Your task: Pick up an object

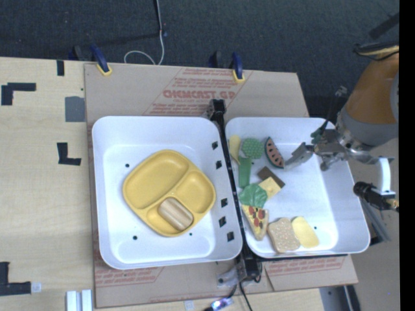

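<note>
**Small toy foods, light and easy to nudge**

Nearest the camera, along the near wall of the right bin (343, 246), lie a pizza slice (257, 220), a slice of bread (283, 234) and a pale yellow piece (305, 231), the last two touching. To the left, the left bin (104, 173) carries a yellow divided plate (155, 180) with a bun (176, 213) in its near compartment. Back in the right bin, farther off, sit a green piece (250, 149), a watermelon slice (274, 153) and a brown-and-yellow block (269, 181). All look like light, stiff, smooth plastic, likely to slide; the watermelon slice stands apart and would suit a pinch across its thin sides. The tool (299, 155) hovers just right of it, fingers slightly apart, holding nothing.
</note>
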`<state>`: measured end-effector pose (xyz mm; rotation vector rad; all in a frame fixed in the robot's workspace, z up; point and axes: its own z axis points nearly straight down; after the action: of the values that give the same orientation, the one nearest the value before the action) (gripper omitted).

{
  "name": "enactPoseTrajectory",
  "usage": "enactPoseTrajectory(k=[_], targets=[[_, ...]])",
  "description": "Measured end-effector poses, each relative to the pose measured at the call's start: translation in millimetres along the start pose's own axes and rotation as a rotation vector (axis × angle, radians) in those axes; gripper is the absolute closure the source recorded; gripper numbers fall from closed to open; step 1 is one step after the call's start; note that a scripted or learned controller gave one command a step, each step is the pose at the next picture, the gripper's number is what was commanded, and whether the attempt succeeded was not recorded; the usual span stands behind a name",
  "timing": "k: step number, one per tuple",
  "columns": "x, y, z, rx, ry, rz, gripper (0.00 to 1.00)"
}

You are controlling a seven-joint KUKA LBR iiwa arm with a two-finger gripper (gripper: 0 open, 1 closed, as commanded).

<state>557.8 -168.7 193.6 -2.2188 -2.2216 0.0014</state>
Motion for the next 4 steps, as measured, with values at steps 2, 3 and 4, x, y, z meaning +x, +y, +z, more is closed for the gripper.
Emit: enactPoseTrajectory(k=[2,3,4], targets=[[69.7,17.3,95.6,-0.007,0.004,-0.002,1.00],[69.6,17.3,95.7,-0.007,0.004,-0.002,0.00],[33.1,61.7,108.9,-0.001,0.001,-0.001,0.00]])
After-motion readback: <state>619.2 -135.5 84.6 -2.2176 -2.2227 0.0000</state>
